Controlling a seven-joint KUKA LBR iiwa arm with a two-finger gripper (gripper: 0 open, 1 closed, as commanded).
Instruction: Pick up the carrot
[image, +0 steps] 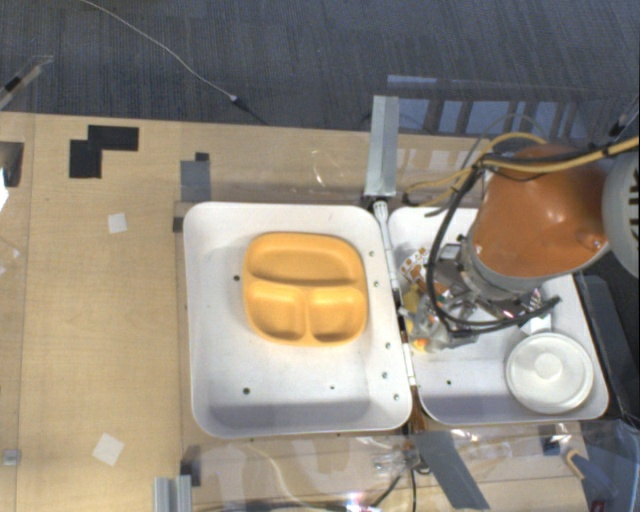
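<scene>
The arm's orange band (535, 225) hangs over the right bin (470, 385), and the gripper (443, 310) reaches down below it near that bin's left wall. The wrist and cables cover most of the gripper. A small orange piece (420, 343), possibly the carrot, peeks out at the gripper's lower left edge, close to the wall between the bins. Whether it sits in the gripper's grasp or just beside it I cannot tell.
A white bowl (547, 371) stands in the right bin's near right corner. A small white and orange item (412, 266) lies by the right bin's left wall. The left bin (215, 330) holds a yellow divided plate (303, 287).
</scene>
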